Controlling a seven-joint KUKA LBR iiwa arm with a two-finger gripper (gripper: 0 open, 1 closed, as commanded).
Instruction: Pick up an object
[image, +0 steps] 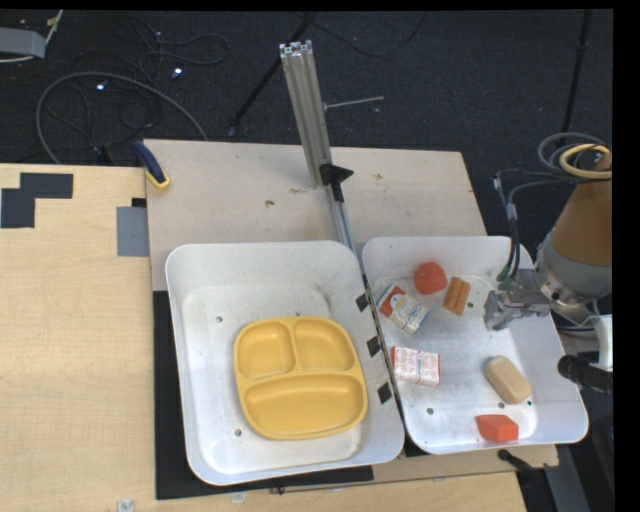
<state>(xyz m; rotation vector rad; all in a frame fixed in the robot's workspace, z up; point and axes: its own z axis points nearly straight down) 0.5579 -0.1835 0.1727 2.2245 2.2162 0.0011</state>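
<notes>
Seemingly nothing is picked yet: the gripper (503, 307) hangs over the right bin (560, 420), near the tan block (508, 380); its opening I cannot tell.

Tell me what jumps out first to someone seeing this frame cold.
The yellow divided plate stands out most, lying alone in the left bin. Next come the small things scattered in the right bin: a red ball and an orange block near the top, a tan block and a red piece lower down. The gripper hangs over that bin's right side, close to the orange block.
</notes>
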